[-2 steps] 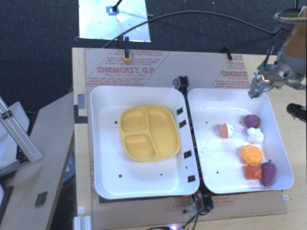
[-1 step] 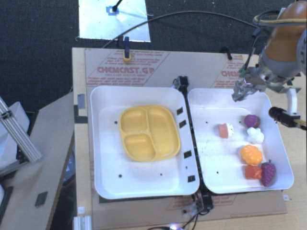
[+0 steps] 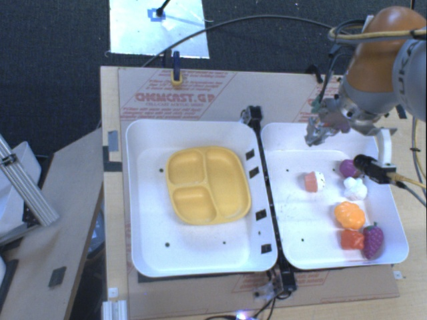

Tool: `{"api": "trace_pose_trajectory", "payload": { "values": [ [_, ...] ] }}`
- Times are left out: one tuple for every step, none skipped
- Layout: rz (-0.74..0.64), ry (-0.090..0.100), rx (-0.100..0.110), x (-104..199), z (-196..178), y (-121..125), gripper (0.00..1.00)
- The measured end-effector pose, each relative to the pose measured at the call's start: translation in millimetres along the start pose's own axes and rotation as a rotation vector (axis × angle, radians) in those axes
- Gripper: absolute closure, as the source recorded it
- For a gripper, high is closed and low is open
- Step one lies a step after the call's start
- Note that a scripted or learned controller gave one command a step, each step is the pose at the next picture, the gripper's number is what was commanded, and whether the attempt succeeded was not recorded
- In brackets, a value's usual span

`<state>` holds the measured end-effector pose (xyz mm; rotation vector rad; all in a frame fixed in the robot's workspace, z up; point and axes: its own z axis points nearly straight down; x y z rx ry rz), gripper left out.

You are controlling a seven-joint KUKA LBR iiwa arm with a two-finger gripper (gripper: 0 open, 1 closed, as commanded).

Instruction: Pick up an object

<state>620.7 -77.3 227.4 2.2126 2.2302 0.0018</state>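
The hand (image 3: pixel 315 136) hangs over the far side of the right bin (image 3: pixel 293 179), and I cannot tell if it is open.

Red print "CHEMCAST GP" on the brown board (image 3: pixel 180 89) under the bins, repeated faintly

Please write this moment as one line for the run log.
arm: above right bin far edge | gripper: holds nothing | nearest: pink-white toy | left bin: yellow tray | pick: not done
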Motion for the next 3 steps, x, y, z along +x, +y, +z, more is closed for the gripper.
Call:
{"api": "trace_pose_trajectory", "payload": {
  "values": [
    [0.0, 0.001, 0.003, 49.8, 7.0, -27.8, 1.0],
    [-0.001, 0.002, 0.003, 99.5, 14.5, -52.1, 1.0],
    [-0.002, 0.001, 0.003, 150.2, 20.4, -72.7, 1.0]
  ]
}}
